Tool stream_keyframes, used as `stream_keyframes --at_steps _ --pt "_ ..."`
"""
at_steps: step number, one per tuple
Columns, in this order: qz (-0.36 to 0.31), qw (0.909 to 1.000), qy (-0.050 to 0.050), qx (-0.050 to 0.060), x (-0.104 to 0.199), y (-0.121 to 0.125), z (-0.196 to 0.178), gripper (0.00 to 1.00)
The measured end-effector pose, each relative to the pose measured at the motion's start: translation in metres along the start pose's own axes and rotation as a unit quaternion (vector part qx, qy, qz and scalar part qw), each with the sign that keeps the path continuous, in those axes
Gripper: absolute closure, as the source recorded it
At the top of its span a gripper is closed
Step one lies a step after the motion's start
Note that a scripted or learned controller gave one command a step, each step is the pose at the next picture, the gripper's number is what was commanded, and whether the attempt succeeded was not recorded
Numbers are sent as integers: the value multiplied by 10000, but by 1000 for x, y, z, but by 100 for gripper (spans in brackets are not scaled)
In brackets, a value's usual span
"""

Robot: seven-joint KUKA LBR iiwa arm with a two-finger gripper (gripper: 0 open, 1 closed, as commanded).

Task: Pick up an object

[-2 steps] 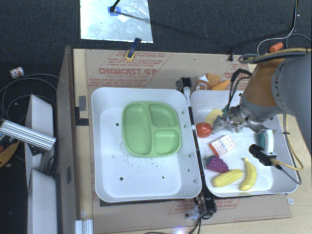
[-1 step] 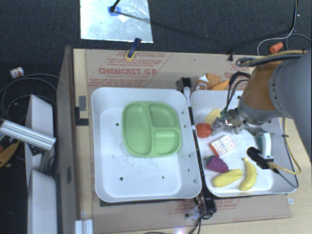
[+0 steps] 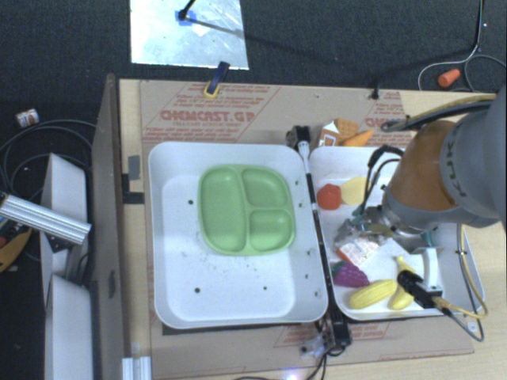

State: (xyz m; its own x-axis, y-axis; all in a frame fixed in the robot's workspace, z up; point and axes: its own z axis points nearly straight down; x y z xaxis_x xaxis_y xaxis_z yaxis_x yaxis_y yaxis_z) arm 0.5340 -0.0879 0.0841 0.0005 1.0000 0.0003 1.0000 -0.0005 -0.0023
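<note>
the grey arm with the orange band reaches in from the right and hangs its two-finger gripper [image 3: 358,229] low over the right-hand shallow white bin [image 3: 337,158], and i cannot tell from this slant whether it is released or clenched, since the wrist covers most of it. directly below and just in front of the tip lies a small white packet with red print [image 3: 360,251], which looks like the nearest candidate for the pick. to do this step well, i judge the descent should be straight down and centred on one object alone, because the packet is flat and will likely need the tips pressed right to the bin floor. just beyond the packet, toward the near rim, sit a purple grape-like toy [image 3: 349,275] and a yellow corn cob toy [image 3: 373,294], close enough that a wide approach could catch them. on the far side of the gripper lie a red round toy [image 3: 328,197] and a pale yellow piece [image 3: 354,188] touching it. well off to the gripper's far left, the other white bin [image 3: 170,236] holds a green divided plastic plate [image 3: 244,210], out of the way. the divider between the bins stands near the packet and may crowd the grasp.
</note>
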Motion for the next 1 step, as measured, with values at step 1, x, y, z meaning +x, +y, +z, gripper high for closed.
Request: stream_keyframes --at_steps 1 --pt "-29 10000 -6 -42 2 50 -1 0"
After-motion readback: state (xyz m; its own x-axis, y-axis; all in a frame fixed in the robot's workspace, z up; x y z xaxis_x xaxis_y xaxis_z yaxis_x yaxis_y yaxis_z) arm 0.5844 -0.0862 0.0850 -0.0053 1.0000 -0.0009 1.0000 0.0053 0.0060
